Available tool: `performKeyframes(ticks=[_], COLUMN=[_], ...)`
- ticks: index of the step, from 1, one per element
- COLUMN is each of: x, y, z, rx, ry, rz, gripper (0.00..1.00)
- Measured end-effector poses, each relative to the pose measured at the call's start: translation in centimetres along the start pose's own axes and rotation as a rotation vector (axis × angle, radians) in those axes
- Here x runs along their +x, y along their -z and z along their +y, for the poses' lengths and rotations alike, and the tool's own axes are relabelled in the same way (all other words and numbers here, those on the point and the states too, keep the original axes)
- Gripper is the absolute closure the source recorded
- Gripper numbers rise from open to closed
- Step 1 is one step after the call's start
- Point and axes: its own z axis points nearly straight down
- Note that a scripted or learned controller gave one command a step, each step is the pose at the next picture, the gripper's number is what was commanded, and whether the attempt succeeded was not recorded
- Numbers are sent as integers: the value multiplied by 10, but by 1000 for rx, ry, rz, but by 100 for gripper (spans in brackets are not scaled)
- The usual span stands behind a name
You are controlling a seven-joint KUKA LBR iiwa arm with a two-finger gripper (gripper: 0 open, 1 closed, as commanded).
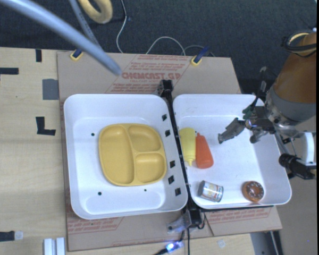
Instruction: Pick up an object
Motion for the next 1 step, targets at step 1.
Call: performKeyframes(ticks=[1], x=[8], y=[-50], z=[6], rx=[5], ry=[-1], rz=[0], gripper=[0])
